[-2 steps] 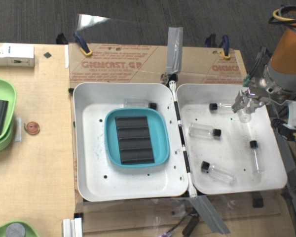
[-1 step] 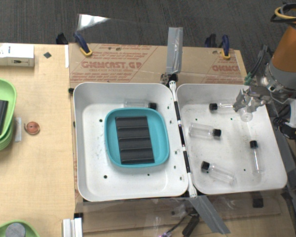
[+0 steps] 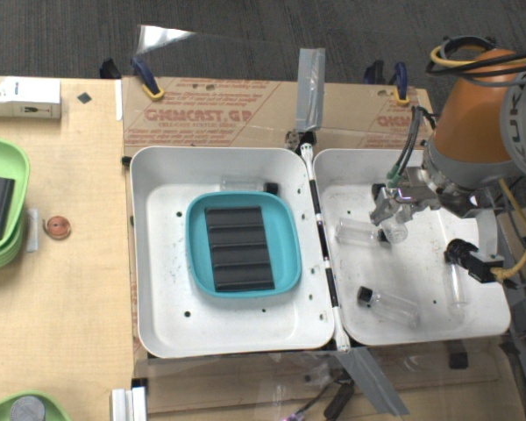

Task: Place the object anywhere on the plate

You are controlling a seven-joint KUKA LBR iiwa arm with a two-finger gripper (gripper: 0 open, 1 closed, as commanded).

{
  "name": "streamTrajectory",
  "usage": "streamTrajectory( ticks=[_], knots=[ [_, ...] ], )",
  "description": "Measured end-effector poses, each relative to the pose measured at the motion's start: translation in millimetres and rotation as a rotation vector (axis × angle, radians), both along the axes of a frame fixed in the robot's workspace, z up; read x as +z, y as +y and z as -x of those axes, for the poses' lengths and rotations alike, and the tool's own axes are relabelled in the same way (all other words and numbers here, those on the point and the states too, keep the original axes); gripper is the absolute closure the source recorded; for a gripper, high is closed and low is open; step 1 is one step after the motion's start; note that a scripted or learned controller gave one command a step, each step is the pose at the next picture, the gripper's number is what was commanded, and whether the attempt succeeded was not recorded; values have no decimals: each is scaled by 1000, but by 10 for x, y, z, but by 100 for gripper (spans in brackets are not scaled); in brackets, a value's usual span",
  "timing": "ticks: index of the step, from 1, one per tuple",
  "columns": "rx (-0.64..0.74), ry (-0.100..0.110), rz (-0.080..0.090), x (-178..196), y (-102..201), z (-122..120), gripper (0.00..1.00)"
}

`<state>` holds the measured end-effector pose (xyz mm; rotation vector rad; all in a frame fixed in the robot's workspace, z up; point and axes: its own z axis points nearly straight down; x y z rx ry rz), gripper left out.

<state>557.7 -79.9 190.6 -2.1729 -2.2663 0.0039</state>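
A clear vial [image 3: 390, 303] with a black cap lies in the right bin [image 3: 473, 323], apart from the teal plate [image 3: 285, 235]. It looks light, slippery and prone to roll, best gripped mid-body. Whether the gripper [image 3: 391, 219] grasps anything cannot be told.

Green tray [image 3: 4, 204] at left edge, small copper disc [image 3: 58, 227], white box [image 3: 22, 98] top-left

Two bins side by side on bench. Left bin [image 3: 158, 323] holds plate [image 3: 285, 244] near its middle; ridged block [image 3: 238, 248] lies on plate. Small vial [image 3: 245, 185] in same bin, just behind plate. Right bin [image 3: 421, 327] holds three vials: one [image 3: 353, 232] near left wall, one [image 3: 387, 303] toward front, one [image 3: 457, 279] near right wall. Gripper [image 3: 388, 220] over right bin, right of first vial.
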Motion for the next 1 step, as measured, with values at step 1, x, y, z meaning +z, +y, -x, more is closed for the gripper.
streamTrajectory(
  ticks=[1],
  knots=[
    [34,0,0,0,516,458,100]
  ],
)
